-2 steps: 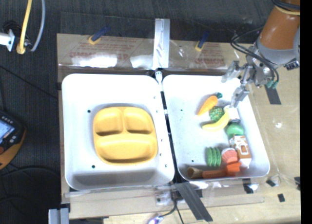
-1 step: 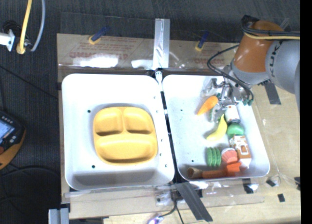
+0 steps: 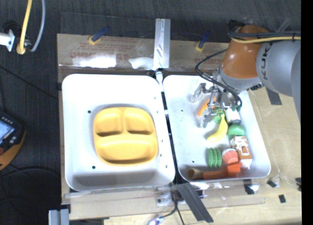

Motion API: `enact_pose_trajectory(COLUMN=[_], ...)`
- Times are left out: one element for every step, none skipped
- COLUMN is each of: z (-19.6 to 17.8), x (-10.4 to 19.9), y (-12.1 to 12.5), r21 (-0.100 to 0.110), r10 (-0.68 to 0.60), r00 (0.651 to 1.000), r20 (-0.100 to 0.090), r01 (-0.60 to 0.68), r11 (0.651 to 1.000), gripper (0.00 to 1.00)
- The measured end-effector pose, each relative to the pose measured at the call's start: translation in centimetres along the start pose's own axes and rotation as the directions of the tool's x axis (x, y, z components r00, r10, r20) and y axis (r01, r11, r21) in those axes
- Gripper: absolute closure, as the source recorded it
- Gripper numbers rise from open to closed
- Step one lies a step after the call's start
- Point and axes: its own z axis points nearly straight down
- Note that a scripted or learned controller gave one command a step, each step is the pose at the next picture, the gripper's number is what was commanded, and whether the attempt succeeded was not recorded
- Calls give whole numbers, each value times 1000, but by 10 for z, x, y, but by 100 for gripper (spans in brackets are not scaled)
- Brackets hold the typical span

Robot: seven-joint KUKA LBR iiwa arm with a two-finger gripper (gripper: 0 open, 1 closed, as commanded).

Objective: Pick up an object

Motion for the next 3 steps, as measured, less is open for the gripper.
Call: enact_pose_trajectory(z=[-12, -156, -155], x=[-2, -27, -27], y=[0, -14, -14], r21=[5, -1, 0], r10=[-1, 119, 120], r00=[1000, 993, 993], r20=[7, -6, -7], r01=[1, -119, -120], r11=[1000, 993, 993], gripper=[100, 100, 0])
